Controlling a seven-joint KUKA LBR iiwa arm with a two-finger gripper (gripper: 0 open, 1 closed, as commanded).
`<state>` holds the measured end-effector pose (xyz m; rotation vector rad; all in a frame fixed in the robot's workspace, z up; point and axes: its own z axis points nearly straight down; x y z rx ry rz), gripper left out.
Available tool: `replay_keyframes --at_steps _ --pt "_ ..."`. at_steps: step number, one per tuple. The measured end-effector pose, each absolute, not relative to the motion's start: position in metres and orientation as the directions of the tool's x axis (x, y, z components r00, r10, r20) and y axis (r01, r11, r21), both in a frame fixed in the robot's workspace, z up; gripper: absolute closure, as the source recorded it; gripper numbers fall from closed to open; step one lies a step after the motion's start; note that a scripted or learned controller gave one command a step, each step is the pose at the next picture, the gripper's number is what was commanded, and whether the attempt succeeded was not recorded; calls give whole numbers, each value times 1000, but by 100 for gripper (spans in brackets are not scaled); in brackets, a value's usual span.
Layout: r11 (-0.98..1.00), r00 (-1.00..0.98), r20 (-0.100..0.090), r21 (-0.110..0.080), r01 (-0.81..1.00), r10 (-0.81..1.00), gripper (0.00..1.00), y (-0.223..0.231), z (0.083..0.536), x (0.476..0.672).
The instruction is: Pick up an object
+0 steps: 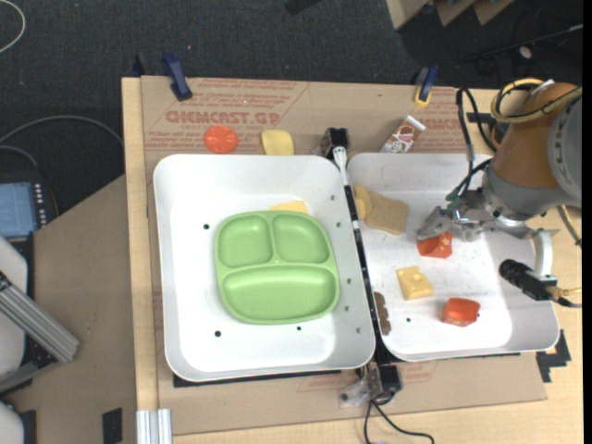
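Observation:
My gripper point(448, 226) hangs low over the middle of the right bin point(527, 336), reaching in from the right. A small red piece point(435, 246) lies right below its tip, touching or nearly touching it. A tan bread-like piece point(383, 214) lies to the left near the bin's left wall. In front of the gripper are a yellow cheese wedge point(413, 282) and a second red piece point(461, 312).
The left bin point(185, 248) holds a green divided plate point(276, 266) with a yellow piece point(289, 207) behind it. On the cardboard behind the bins lie an orange disc point(220, 139), a yellow block point(277, 142) and a small packet point(402, 137). Blue clamps point(176, 75) hold the board's back edge.

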<state>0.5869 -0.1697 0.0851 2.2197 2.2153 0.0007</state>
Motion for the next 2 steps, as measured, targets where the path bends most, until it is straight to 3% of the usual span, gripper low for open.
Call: replay_keyframes --at_steps 1,2 --pt "0 0 -3 5 1000 1000 100 -168 96 587" --pt "5 -5 2 3 1000 1000 100 -103 200 528"
